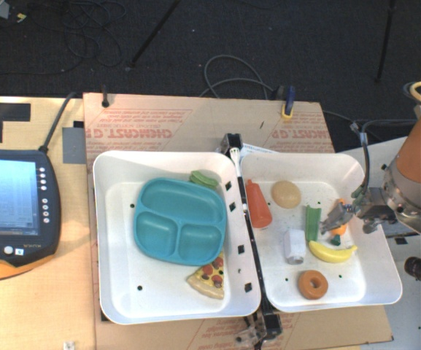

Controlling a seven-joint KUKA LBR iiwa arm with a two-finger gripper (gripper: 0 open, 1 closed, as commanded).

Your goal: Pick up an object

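- The scene was evenly and brightly lit from above, with the floor behind the bench falling dark.
- The two white bins (122, 188) were nearly washed out, their rims glaring.
- Shadows were soft and short, as under the teal tray (181, 221).
- The picture was slightly soft and grainy; the screen (6, 195) at left glowed pale blue, its text unreadable.

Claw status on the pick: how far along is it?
Done: the arm has reached into the right bin, and the claw sits low, just above the banana and beside the green block.
In hand: nothing visibly between its fingers; the grip itself is too cluttered to read.
Left: secure a grasp and lift. The donut, carrot and round bun all lie on the bin floor.
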